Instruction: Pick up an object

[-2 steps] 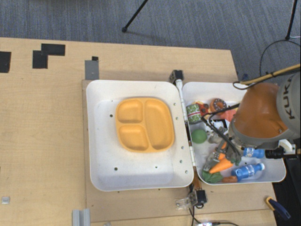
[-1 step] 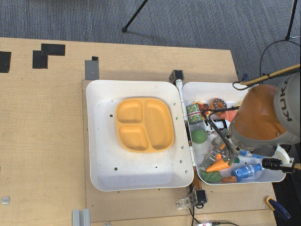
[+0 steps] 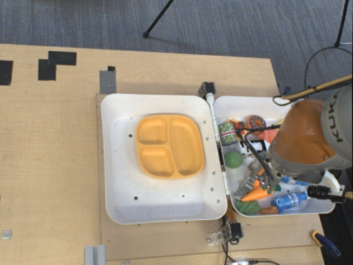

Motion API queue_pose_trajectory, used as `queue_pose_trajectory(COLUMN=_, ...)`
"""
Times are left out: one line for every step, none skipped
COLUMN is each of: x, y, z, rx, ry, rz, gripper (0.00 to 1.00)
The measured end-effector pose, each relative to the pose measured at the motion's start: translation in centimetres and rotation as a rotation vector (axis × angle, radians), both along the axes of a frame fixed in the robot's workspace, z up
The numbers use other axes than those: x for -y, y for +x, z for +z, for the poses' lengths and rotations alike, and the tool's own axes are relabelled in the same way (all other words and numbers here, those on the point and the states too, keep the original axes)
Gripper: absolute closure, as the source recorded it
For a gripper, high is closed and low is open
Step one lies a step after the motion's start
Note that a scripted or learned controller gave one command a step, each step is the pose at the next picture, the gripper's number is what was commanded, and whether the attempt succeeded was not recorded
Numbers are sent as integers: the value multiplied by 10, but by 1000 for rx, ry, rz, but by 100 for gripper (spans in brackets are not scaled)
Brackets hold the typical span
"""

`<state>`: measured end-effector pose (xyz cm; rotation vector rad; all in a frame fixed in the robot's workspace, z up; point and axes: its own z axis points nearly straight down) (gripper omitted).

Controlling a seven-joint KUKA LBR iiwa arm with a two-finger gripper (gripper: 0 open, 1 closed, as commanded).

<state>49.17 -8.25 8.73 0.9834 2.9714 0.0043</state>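
The right bin holds a heap of small objects. Among them are a green-labelled can, a green ball, an orange carrot with a green top, a blue bottle and a round orange-and-dark item. My gripper hangs low in this bin, just above the carrot and to the right of the green ball. The arm's orange band covers the bin's right part and hides whatever lies under it.
The left bin holds a yellow three-compartment plate. A thin divider separates the two bins. Black cables run along the wrist. The wooden bench stretches to the left.
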Motion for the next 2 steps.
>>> queue_pose_trajectory(x=0, y=0, z=0, rx=0, ry=0, rz=0, gripper=0)
queue_pose_trajectory(x=0, y=0, z=0, rx=0, ry=0, rz=0, gripper=0)
